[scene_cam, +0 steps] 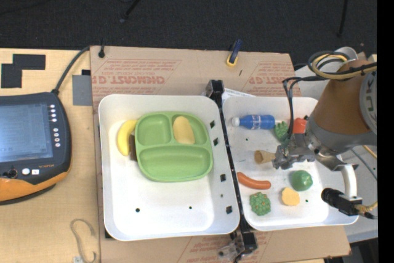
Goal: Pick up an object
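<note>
We see the gripper [285, 160] low in the right bin [320, 214], its grip state impossible to tell; the nearest object, a small brown piece [265, 157], lies just beside it toward the bin's centre divider.

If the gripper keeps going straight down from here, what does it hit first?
Probably bare floor of the right white bin: the gripper hangs just right of the small brown piece, though depth is unclear.

My arm [369, 105] is grey, with a wide orange-brown band [337, 105] above the wrist. Black and yellow cables [326, 61] loop over it. Gripper [288, 157] is dark grey metal, with a small red part beside it.
</note>
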`<state>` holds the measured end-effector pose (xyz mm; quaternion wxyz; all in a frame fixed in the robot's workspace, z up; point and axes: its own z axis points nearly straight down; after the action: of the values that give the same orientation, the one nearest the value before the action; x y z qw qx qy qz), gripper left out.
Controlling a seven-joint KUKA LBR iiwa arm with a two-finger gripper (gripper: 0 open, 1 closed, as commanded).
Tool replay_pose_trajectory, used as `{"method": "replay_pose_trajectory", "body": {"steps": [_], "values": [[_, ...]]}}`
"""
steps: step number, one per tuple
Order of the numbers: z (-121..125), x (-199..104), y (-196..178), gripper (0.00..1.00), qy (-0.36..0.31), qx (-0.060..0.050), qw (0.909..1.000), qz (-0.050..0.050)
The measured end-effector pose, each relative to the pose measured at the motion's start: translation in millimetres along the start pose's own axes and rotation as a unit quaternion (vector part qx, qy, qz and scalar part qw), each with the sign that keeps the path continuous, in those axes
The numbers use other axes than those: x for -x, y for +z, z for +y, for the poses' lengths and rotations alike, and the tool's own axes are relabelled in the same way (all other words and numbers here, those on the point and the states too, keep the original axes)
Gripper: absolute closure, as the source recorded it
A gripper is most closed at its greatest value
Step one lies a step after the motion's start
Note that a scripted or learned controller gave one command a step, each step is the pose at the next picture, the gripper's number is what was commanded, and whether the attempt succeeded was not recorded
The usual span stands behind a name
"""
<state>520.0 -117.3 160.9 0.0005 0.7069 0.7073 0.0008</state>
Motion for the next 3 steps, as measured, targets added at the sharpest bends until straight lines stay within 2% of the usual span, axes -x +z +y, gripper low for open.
{"method": "replay_pose_trajectory", "body": {"steps": [1,2,3], "values": [[3,-3,-63,1.00,0.000,0.001,1.0000,0.000],[3,-2,-66,1.00,0.000,-0.002,1.0000,0.000],[-4,-47,-59,1.00,-0.001,-0.003,1.0000,0.001]]}}
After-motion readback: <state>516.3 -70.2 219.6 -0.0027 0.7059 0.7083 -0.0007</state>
